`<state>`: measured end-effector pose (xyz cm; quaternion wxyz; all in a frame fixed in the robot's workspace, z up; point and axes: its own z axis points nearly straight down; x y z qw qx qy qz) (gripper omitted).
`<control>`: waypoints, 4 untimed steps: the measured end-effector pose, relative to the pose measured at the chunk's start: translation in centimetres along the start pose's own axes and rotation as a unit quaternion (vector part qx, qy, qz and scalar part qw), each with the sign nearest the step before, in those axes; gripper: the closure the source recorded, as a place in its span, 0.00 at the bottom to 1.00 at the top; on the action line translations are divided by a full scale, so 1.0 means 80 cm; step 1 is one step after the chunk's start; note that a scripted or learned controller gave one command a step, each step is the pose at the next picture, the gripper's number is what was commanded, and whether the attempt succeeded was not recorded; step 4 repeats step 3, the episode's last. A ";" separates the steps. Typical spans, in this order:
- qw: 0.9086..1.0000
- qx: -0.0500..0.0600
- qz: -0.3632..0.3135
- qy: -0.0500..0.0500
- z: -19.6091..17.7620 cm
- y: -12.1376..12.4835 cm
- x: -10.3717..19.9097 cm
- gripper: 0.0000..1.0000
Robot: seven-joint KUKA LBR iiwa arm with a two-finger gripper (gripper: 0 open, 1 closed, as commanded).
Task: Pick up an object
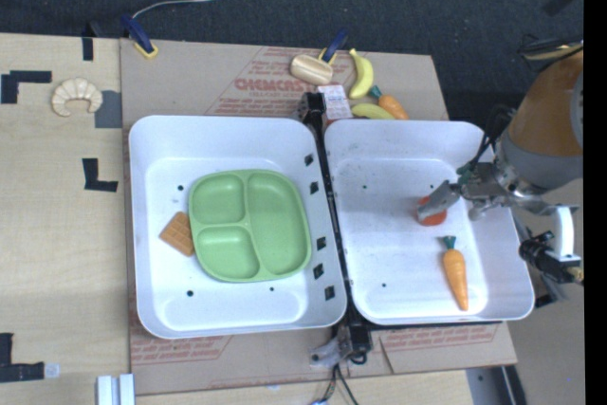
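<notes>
I am a grey robot arm with an orange band, reaching in from the right over two shallow white bins set side by side on a bench. My gripper hangs low inside the right bin, near its right wall. My grey fingers sit directly over a small red object; its red edge peeks out just beneath them. I cannot tell whether my fingers are spread or closed on it, nor whether the red object is between them or simply lying under them.

Just below and to the right of my gripper, a toy carrot lies on the floor of the same bin, green top pointing up toward me, orange tip pointing to the bin's near edge.

The left bin holds a green divided plate, with a tan cracker-like piece tucked against its left side.

Behind the bins, on the cardboard, sit a bread roll, a banana and other small toy foods. Far left on the bench lies a croissant.
</notes>
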<state>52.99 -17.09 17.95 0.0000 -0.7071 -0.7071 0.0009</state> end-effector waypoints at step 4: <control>1.000 -0.001 -0.001 0.001 -0.006 0.006 0.101 1.00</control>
